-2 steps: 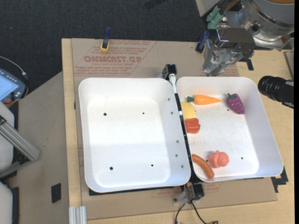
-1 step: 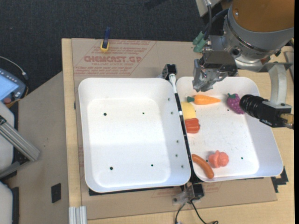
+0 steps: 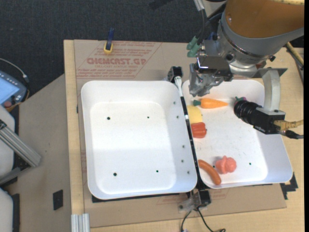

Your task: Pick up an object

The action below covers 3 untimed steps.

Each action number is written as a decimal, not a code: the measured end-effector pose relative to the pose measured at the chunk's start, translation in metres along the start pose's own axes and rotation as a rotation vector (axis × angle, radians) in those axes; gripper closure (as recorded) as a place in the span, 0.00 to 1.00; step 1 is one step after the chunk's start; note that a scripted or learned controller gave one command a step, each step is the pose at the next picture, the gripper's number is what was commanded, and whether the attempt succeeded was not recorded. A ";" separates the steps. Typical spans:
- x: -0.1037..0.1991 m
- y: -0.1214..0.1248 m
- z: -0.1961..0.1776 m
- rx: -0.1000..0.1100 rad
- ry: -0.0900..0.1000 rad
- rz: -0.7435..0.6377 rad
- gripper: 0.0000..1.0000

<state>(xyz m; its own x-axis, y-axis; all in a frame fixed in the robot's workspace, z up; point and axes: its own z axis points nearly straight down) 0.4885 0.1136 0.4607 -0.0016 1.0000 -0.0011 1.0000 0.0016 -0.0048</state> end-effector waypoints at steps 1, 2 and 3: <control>0.035 0.008 -0.014 -0.008 0.002 -0.002 1.00; 0.034 0.008 -0.024 -0.010 0.003 0.000 1.00; 0.039 -0.001 -0.026 -0.007 0.002 0.001 1.00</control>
<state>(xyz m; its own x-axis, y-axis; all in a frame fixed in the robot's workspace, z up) 0.4872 0.1531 0.4862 -0.0009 1.0000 0.0004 1.0000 0.0009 0.0019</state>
